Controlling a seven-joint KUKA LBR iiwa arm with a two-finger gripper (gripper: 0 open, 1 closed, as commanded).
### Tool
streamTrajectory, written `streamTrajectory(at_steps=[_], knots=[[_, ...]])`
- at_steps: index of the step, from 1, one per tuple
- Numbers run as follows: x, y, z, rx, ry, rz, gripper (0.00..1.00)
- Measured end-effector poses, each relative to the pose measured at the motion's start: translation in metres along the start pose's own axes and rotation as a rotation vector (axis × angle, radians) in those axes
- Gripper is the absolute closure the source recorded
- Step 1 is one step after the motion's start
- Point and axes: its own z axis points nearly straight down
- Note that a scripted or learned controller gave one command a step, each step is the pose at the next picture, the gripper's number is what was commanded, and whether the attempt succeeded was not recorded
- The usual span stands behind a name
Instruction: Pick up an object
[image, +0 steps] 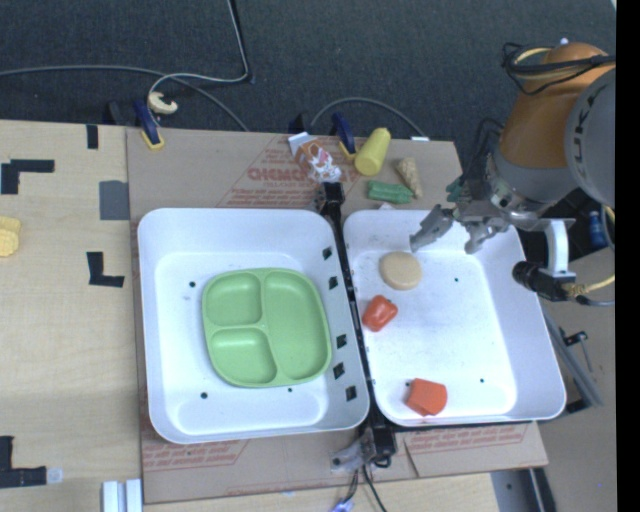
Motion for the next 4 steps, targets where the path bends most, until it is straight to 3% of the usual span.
streamTrajectory(at_steps=[1,2,3,4], knots=[[-0.010,0.036,0.105,0.003,0.000,0.000,0.00],[0.010,0.043,0.139,-0.002,-0.002,0.000,0.00],[0.010,0.046,0.125,-0.012,-0.005,-0.001,1.00],[0.042,-0.016,0.040,-0.002,0.001,0.000,1.00]])
